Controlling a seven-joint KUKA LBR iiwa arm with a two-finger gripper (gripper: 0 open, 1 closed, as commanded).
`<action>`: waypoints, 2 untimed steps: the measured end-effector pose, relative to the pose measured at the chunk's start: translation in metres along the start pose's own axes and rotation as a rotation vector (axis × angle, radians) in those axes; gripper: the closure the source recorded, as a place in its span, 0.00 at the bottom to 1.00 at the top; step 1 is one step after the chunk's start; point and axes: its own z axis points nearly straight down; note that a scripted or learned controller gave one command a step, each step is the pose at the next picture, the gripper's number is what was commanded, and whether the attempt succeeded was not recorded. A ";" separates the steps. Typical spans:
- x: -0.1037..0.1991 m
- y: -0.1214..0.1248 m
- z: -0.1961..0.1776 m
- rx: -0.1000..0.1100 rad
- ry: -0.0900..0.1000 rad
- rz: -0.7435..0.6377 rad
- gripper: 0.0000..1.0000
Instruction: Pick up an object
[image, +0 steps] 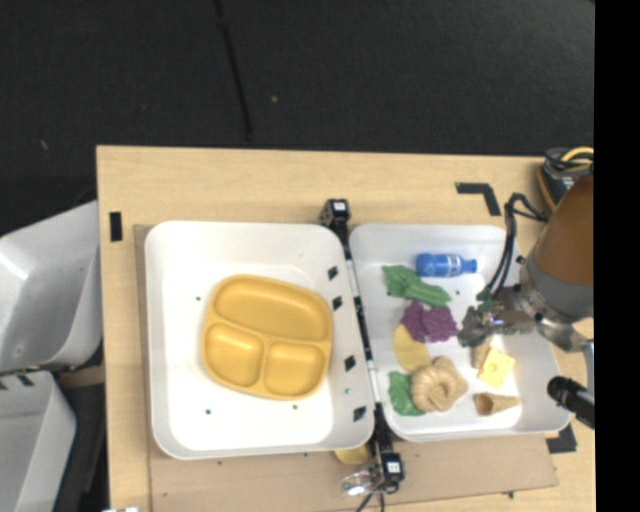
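The right bin (470, 240) holds several toy foods: a blue bottle (444, 264) at the back, a green leafy piece (413, 288), purple grapes (429, 321), a yellow round slice (407, 350), a tan doughnut (439, 384), a green piece (401, 392), a yellow cheese wedge (497, 367) and a tan cone piece (495, 403). My gripper (482, 327) hangs low over the bin's right half, just right of the grapes and above the cheese wedge. Nothing shows between its fingers.
The left bin (170, 400) bears a yellow divided plate (266, 335) in its middle. The arm's orange band (570, 235) and grey wrist stand at the right edge. Black clips line the wall between the bins (352, 320).
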 end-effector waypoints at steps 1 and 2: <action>-0.002 -0.005 0.083 0.016 0.002 0.008 1.00; 0.080 0.000 0.011 0.003 0.003 -0.002 1.00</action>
